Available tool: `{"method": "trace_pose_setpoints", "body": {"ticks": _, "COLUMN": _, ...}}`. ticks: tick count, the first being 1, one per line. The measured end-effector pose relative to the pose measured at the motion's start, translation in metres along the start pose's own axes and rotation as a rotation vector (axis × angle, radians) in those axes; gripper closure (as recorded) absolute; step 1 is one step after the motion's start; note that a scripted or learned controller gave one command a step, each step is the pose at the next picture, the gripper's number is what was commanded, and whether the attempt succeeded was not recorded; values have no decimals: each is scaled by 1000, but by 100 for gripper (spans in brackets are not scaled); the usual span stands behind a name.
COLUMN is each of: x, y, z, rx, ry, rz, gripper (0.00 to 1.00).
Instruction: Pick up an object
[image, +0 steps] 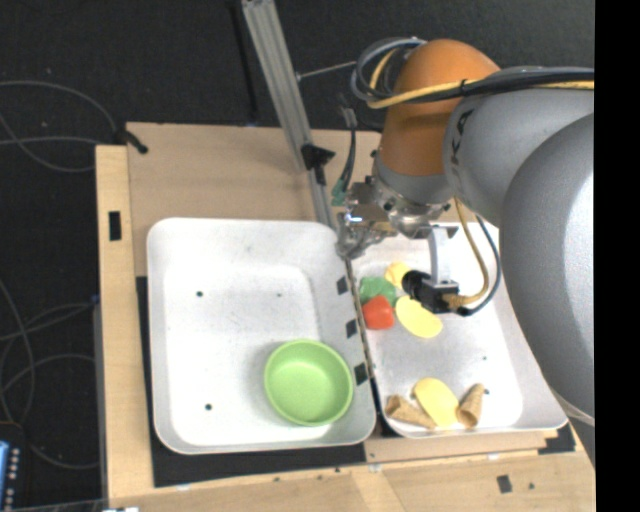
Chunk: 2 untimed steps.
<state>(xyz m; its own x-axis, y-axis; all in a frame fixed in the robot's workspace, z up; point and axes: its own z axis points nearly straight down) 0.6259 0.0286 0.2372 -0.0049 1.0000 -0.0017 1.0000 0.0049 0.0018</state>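
My gripper (351, 240) hangs over the far left corner of the right bin (500, 385), close to the wall between the two bins. Just below it lie a green piece (376, 288) and a red piece (378, 315), touching each other. A small yellow piece (397, 273) and a larger yellow oval (419, 319) lie to their right. Nothing shows in the gripper's grasp. The grey arm and its orange band (425, 110) hide the far right part of this bin.
A green bowl (308, 381) sits upright near the front right of the left bin (200, 300). At the front of the right bin lie a pale yellow piece (436, 400) and two tan cones (405, 410) (470, 405). A metal post (290, 110) slants up behind the bins.
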Motion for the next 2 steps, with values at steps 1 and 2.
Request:
{"method": "trace_pose_setpoints", "body": {"ticks": 1, "x": 42, "y": 18, "z": 7, "rx": 0, "ry": 0, "rz": 0, "gripper": 100}}
{"method": "trace_pose_setpoints", "body": {"ticks": 2, "x": 39, "y": 18, "z": 6, "rx": 1, "ry": -3, "rz": 2, "gripper": 0}}
